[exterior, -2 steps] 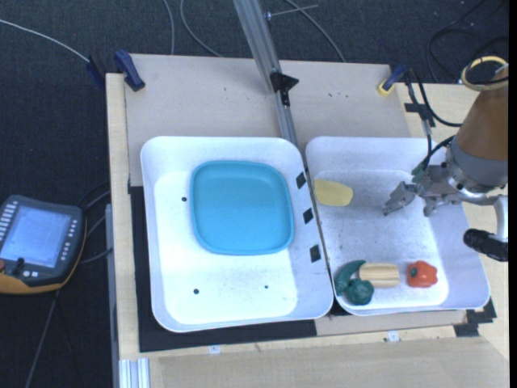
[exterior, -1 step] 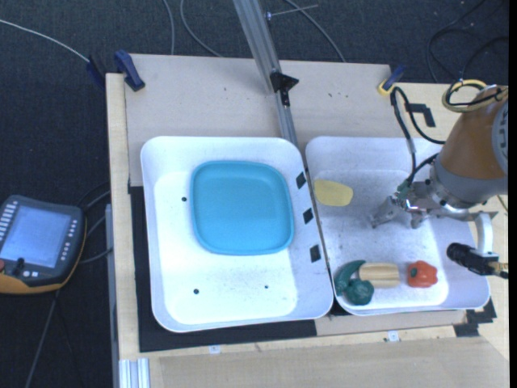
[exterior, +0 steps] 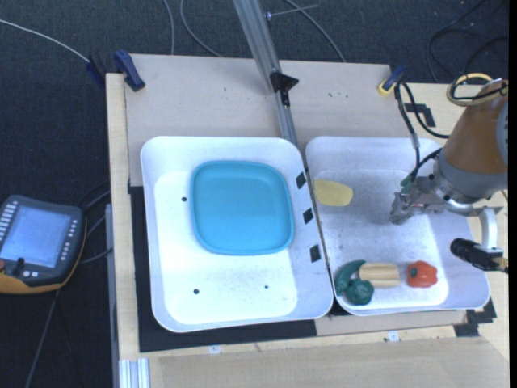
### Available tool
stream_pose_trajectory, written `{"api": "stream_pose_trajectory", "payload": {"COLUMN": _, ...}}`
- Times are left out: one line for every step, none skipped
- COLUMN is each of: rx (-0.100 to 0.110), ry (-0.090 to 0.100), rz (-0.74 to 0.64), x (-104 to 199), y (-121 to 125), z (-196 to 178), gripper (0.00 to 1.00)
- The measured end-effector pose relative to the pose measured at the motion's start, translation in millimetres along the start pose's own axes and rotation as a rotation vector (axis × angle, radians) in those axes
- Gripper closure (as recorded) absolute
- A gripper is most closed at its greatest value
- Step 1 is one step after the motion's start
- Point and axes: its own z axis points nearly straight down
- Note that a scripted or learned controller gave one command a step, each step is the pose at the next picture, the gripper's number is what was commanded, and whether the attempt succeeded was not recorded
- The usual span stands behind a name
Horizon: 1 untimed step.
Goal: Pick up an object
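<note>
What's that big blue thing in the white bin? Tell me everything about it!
It's a blue plate, a light turquoise, squarish with rounded corners and a raised rim. It looks like smooth plastic. It lies flat, right way up, in the left bin, toward the bin's far side. Nothing sits on it, and only the bin's floor touches it.

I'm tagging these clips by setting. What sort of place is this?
Probably a robotics lab: a robot arm works over two white bins on a clamped bench, cables trail across dark carpet, and a teach pendant lies beside it.
</note>
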Motion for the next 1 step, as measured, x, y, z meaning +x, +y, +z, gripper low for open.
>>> {"api": "stream_pose_trajectory", "payload": {"rx": -0.003, "ry": -0.001, "rz": 0.0, "x": 6.0, "y": -5.6, "z": -47.7, "gripper": 1.0}}
